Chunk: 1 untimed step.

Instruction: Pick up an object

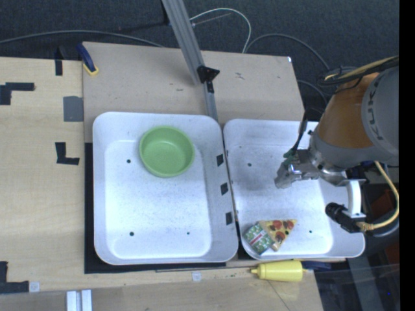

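Yellow squeeze bottle (281, 271), lying on its side at the bottom edge of the frame, just outside the lower rim of the right bin (259, 141). Immediately above it, inside that bin's lower left corner, a flat toy pizza slice (279, 227) with coloured toppings touches a small green-and-white packet (259, 237). Both rest on the bin floor, apart from the arm.

Middle of frame, right: the pincer (286, 173) hangs over the bare centre of the right bin, up and to the right of the pizza slice, with clear floor between them. Nothing is seen between its tips; how far they stand apart cannot be told at this size and angle. The grey wrist and orange band (343, 118) of the arm enter from the right edge.

Middle of frame, left: a green bowl (167, 150) sits upright in the upper part of the left bin (104, 193), well apart from the arm.

Upper frame: the wooden bench (149, 76), crossed by a slanting grey metal bar (185, 34).

Progress: no object appears lifted, so the pick is judged not yet made. The pizza slice and packet are the nearest candidates.
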Tool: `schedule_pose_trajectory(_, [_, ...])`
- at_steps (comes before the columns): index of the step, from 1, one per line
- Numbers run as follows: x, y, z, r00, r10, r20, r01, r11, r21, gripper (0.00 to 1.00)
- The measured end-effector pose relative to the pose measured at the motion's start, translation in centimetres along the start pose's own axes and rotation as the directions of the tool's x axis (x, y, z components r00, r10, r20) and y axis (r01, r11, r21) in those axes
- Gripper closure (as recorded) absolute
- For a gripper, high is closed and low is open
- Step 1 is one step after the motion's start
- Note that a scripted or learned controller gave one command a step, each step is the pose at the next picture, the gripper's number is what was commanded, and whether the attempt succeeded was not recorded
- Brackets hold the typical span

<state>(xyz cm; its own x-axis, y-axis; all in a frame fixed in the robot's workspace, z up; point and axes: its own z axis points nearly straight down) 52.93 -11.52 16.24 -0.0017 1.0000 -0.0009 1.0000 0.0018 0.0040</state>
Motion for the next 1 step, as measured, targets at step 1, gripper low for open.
schedule_pose_trajectory(1, [-0.41, 0.79, -4.6, 1.0, 0.0, 0.0, 0.0, 1.0, 0.001, 1.0])
